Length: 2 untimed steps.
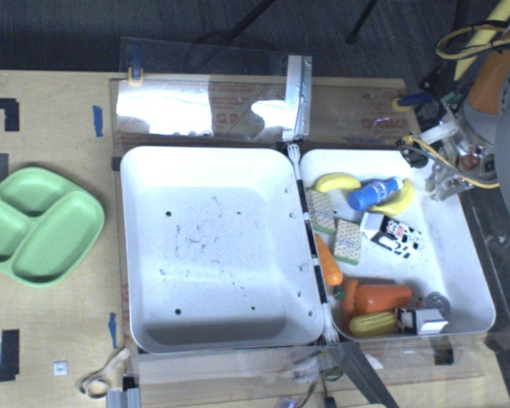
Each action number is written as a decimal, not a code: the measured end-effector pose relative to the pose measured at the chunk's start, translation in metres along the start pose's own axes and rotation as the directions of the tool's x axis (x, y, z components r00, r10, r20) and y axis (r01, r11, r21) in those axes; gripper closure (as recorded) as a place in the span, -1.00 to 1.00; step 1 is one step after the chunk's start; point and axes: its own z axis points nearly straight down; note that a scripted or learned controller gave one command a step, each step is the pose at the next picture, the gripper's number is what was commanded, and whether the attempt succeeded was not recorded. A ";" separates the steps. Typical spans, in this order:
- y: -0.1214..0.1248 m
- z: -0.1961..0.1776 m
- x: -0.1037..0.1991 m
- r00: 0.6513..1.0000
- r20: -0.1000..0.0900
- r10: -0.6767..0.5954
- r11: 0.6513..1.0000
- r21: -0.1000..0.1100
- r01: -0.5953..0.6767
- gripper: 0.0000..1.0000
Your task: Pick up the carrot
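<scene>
Lying low in the frame against the right bin's (459,228) left wall, the carrot (327,262) is easily missed or its neighbours caught, and the state of the gripper (446,181) at the right edge cannot be told.

Arm (493,100): grey body, orange band above wrist. Yellow cables (467,41) loop around it. Silver metal fittings at wrist.

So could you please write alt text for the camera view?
An orange carrot lies along the left wall of the right bin among bananas, a blue bottle and other clutter. The gripper is at that bin's upper right edge.
</scene>
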 end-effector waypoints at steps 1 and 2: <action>-0.002 -0.008 0.000 1.000 0.004 -0.004 1.000 0.001 0.004 1.00; -0.003 -0.017 0.000 1.000 0.008 -0.006 1.000 0.002 0.006 1.00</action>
